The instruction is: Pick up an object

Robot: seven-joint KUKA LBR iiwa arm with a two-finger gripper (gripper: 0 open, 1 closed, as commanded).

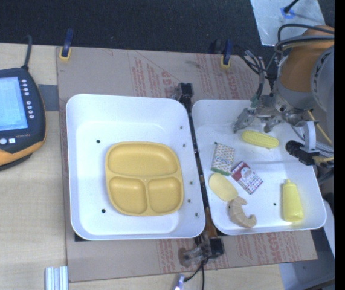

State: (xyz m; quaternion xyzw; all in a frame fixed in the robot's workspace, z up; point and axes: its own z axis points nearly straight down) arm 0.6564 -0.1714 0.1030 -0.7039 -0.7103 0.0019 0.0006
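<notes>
The claw [255, 121] hangs with its two fingers spread apart, empty, over the far end of the right-hand shallow white bin [317, 222]; just beside it lies the yellow plastic corn cob [260, 139], the nearest candidate; the small patterned packet [223, 157], red-and-white packet [246, 177], pale yellow oval piece [222, 186], tan croissant-shaped toy [240, 212] and yellow squeeze bottle [292, 201] lie further off; to do this well, I judge, centre the fingers across the cob's narrow width, descend fully, then close before lifting.
</notes>
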